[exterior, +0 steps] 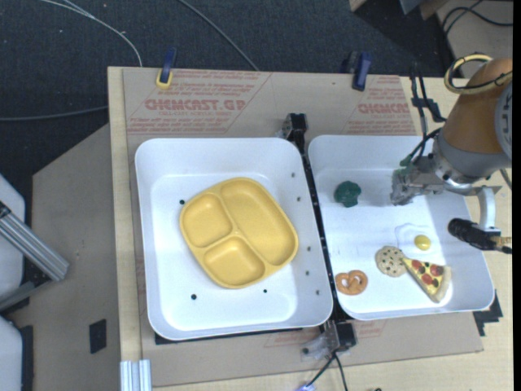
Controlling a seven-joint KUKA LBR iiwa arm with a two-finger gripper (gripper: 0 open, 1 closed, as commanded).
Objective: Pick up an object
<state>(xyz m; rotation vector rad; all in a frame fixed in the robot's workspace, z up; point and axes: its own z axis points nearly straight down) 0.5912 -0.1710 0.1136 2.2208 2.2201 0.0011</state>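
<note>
In the right bin [464,304] lie a green broccoli piece [348,192], a fried egg [417,240], a chocolate-chip cookie [391,261], a pretzel [352,281] and a pizza slice [429,278]. My gripper [401,192] hangs low over the upper middle of this bin. It is right of the broccoli and above the egg, touching neither. The grey arm with its orange band [476,108] comes in from the right.
The left bin [155,186] holds a yellow divided plate [238,230]. A black clamp [295,125] sits at the top of the wall between the bins. Cables [480,235] trail by the arm at the right bin's edge.
</note>
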